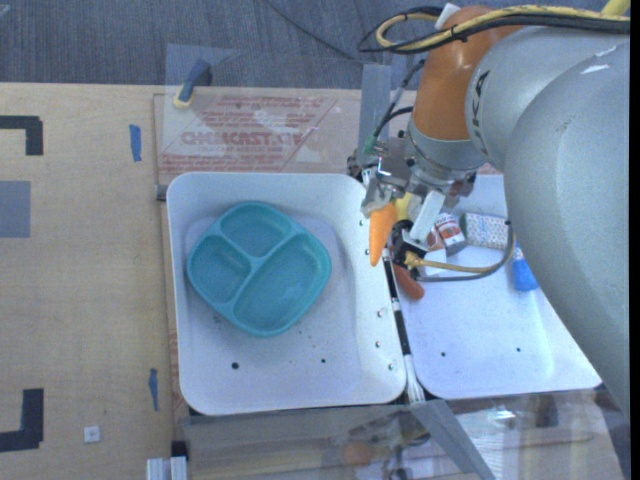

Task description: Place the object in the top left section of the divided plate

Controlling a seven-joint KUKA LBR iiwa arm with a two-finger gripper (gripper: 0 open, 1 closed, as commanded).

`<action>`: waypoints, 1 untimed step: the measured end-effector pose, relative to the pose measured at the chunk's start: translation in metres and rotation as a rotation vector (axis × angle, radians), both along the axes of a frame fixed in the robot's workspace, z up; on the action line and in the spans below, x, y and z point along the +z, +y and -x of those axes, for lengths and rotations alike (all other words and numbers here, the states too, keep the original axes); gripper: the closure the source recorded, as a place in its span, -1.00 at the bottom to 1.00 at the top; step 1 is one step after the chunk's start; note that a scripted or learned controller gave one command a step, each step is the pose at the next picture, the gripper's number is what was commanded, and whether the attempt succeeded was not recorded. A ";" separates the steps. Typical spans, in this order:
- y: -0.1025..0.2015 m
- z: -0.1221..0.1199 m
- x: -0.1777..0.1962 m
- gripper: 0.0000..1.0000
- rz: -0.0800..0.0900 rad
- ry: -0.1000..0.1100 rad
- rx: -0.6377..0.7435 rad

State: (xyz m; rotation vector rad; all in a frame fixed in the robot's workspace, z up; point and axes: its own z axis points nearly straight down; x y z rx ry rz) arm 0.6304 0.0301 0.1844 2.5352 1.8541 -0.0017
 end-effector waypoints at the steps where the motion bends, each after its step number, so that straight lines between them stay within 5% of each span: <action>1: 0.050 -0.017 0.039 1.00 0.000 0.000 -0.042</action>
